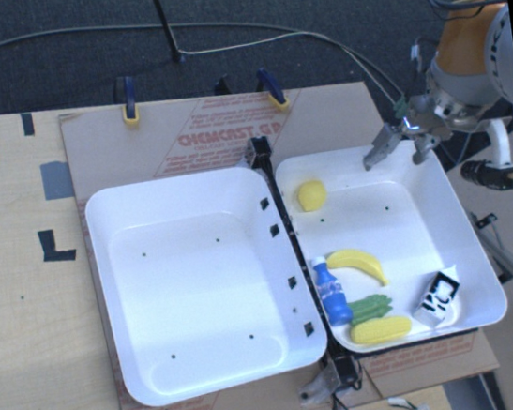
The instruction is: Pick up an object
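Claw [397, 142]: I see it at the upper right of the frame, over the far rim of the right bin [467, 217], fingers spread wide, nothing between them.
Nearest target: yellow ball [311, 195], upper left of that bin, alone, well apart from the rest.
Cluster: banana [358, 264], blue bottle [332, 295], green piece [369, 307], yellow corn-like piece [381, 329] and black-and-white box [438, 296] crowd the lower part.
Plan: I judge the ball safest; centre over it, descend straight, close low so it cannot roll.
Left bin [114, 267]: not needed.
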Robot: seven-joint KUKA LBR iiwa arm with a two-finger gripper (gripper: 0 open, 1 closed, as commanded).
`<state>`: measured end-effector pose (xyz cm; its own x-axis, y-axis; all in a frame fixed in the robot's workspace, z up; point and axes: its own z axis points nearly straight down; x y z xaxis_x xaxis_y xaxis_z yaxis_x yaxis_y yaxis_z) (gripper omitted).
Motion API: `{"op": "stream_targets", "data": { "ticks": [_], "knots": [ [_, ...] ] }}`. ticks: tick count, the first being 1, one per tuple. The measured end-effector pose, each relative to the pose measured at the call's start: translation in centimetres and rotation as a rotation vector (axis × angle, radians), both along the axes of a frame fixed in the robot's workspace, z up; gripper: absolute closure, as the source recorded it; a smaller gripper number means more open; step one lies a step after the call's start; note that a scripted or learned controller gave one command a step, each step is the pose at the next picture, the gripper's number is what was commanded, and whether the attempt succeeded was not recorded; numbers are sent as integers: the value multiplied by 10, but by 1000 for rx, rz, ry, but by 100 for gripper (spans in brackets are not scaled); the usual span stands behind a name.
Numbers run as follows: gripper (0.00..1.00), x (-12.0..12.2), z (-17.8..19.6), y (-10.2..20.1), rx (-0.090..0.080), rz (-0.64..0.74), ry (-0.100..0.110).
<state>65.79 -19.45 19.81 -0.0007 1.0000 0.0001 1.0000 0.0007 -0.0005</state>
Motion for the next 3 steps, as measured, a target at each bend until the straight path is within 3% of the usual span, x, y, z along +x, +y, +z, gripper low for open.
{"op": "stream_targets", "data": {
  "ticks": [1, 2, 3],
  "knots": [
    [0, -54, 64, 64, 1, 4, -6],
    [0, -9, 3, 127, 1, 5, 4],
    [0, -29, -105, 99, 0, -3, 10]
  ]
}}
